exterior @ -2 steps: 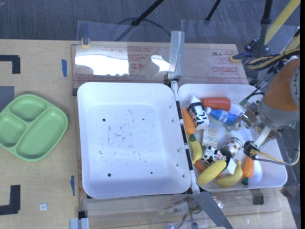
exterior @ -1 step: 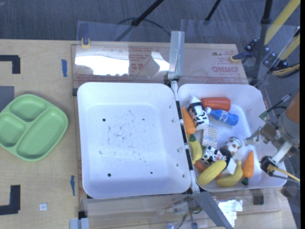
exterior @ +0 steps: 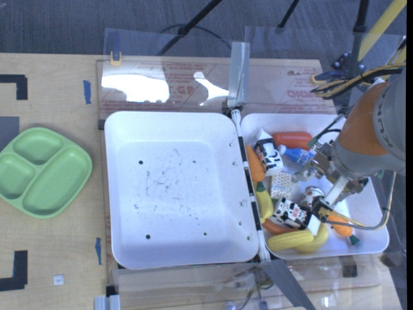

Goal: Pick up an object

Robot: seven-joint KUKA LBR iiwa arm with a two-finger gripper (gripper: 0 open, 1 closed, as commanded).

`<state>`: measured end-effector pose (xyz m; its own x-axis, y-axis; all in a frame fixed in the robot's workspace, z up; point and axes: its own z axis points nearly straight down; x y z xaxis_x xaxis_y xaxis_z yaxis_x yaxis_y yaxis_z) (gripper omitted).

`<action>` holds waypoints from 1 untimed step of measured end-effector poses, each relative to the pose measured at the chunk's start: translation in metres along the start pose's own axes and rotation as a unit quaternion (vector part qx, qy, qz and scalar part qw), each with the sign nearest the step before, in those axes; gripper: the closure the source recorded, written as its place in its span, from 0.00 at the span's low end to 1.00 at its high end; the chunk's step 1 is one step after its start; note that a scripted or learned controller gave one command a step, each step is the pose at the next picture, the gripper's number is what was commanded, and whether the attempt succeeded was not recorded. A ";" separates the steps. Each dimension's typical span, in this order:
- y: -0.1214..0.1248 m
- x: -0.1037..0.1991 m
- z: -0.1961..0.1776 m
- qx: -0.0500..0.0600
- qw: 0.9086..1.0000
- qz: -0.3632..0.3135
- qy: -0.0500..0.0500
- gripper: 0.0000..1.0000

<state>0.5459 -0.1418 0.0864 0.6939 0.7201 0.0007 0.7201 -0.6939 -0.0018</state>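
Observation:
The right bin (exterior: 377,228) holds a pile of toys. A red-orange piece (exterior: 292,138) and a small blue piece (exterior: 297,155) lie at the back, next to a black-and-white carton (exterior: 268,157). An orange carrot (exterior: 255,166) and a yellow piece (exterior: 263,202) lie along the left wall. Toward the front are a black-and-white spotted toy (exterior: 290,213), a yellow banana (exterior: 298,239) and another orange carrot (exterior: 339,225). My gripper (exterior: 310,185) hangs low over the middle of this bin, just above the spotted toy, reaching in from the right.
The left white bin (exterior: 116,173) sits beside the right one, with a divider wall (exterior: 248,179) between them. A green divided plate (exterior: 42,172) rests on the wooden bench at the far left. Clear plastic panels stand behind the bins.

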 end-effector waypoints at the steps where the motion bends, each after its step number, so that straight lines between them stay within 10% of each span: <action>1: 0.001 0.000 -0.009 0.001 1.000 0.002 0.000 1.00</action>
<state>0.5465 -0.1430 0.0950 0.6963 0.7178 0.0010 0.7178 -0.6963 -0.0033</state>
